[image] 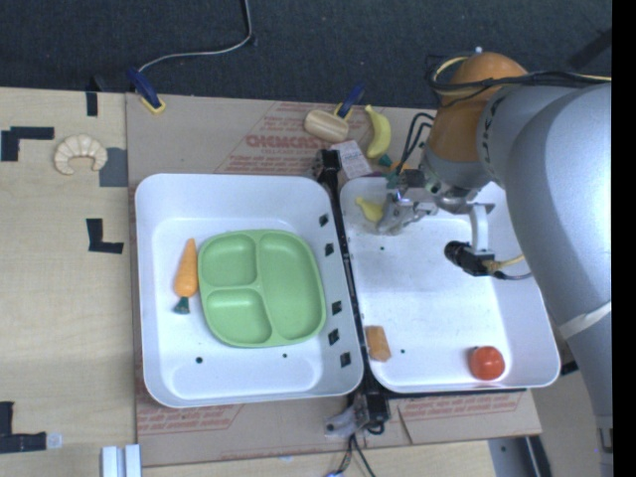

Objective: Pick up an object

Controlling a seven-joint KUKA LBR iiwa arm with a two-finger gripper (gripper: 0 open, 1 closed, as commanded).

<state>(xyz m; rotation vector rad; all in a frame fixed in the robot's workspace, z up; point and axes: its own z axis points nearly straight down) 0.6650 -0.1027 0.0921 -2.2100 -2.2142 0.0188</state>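
Observation:
My gripper [396, 211] reaches down into the far left corner of the right bin [437, 306]. A small yellow piece [369, 208] lies on the bin floor just left of it, touching or nearly touching. A red tomato [487, 363] rests near the bin's front right corner. An orange block [378, 343] lies at its front left edge. In the left bin [164, 366], a green divided plate [261, 287] sits in the middle with a carrot [186, 269] beside its left rim.
Behind the bins on the cardboard lie a banana [378, 132], a bread roll [325, 124] and a small box [350, 157]. A croissant [79, 154] sits on the bench at far left. The arm's grey body [556, 187] overhangs the right bin's right side.

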